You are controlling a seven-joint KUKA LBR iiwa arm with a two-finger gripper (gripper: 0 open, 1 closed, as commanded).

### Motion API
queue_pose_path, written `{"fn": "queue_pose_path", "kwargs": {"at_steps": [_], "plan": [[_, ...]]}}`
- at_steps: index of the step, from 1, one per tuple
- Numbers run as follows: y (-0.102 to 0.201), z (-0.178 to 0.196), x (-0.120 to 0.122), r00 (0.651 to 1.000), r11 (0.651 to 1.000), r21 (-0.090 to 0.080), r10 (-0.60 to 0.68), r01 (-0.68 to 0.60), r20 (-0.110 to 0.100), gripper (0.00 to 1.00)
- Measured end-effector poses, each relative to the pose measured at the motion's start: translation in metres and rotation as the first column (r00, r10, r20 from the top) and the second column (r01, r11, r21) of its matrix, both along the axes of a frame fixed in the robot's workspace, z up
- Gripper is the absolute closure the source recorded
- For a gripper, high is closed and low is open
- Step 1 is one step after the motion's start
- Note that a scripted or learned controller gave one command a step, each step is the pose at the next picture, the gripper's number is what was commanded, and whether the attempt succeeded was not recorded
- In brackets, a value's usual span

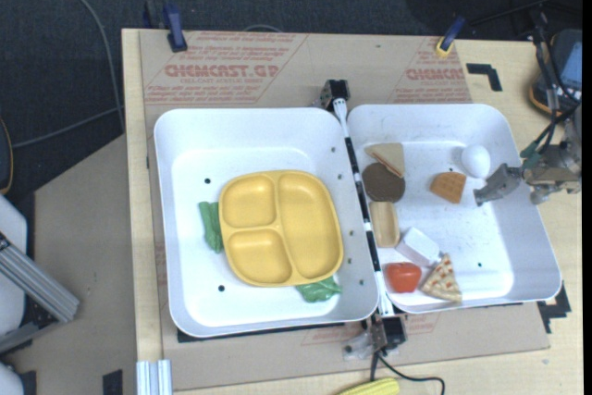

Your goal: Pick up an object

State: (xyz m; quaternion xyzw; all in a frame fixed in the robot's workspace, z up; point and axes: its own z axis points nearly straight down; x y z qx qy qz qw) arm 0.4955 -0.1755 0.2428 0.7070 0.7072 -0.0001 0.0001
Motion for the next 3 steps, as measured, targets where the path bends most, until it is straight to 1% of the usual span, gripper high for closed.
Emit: {"fn": "queue_pose_path", "kwargs": {"at_steps": [1,2,3], "plan": [[0.013,-0.081,0.056,1.0,1.0,0.001,0.001,-0.001,-0.002,0.0],[0.017,-0.152,0.097,1.0,1.0,-0.003,0.0,0.0,0.008,0.0],[-0.034,-0.157,0.116,1.0,1.0,-0.001,0.001,-0.001,0.002,0.0]]}}
